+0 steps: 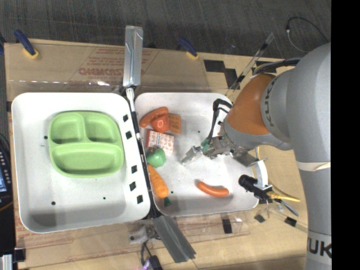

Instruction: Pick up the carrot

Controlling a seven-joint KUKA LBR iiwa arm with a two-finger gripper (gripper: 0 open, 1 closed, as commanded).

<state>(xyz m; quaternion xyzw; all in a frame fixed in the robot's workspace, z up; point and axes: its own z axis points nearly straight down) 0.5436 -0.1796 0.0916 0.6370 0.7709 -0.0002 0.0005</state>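
Observation:
The carrot [159, 183] is a short orange piece lying against the left wall of the right bin [194, 107], near the front. A round green piece [156, 157] touches its upper end. My gripper [191, 153] hangs over the middle of the right bin, to the right of the carrot and a little farther back, apart from it. Nothing shows in its grasp. The grey arm with the orange band [253, 114] reaches in from the right.
The right bin also holds a red-orange sausage-like piece [212, 189] at the front, a red and white packet [160, 141], a brown slice [175, 124] and a red-orange piece [154, 117] at the back left. A green divided plate [86, 143] lies in the left bin [28, 167].

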